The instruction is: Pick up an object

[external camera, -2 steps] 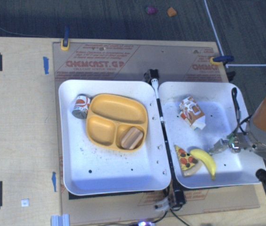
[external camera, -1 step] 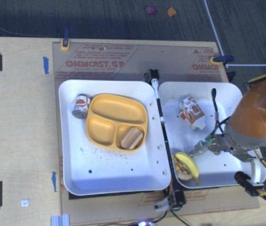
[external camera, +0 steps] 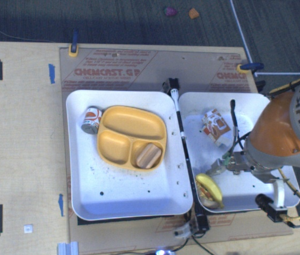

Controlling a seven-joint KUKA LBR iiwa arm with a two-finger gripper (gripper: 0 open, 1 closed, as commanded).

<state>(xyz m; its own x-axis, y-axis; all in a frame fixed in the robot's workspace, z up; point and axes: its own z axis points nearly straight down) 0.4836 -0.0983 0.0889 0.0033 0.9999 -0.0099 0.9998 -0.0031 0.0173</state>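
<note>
Over the right bin (external camera: 298, 193), the hand (external camera: 220, 167), state unclear, is nearing the banana (external camera: 209, 188), needing descent.

The arm (external camera: 285, 132) runs off the right edge of the frame, its orange band covering the right bin's (external camera: 192, 142) far right side. The gripper (external camera: 219, 167) at lower right is too small and dark to read. The crumpled packet (external camera: 216, 125) at upper right shows print too blurred to read, and so does the can (external camera: 91, 120) left of centre.
</note>
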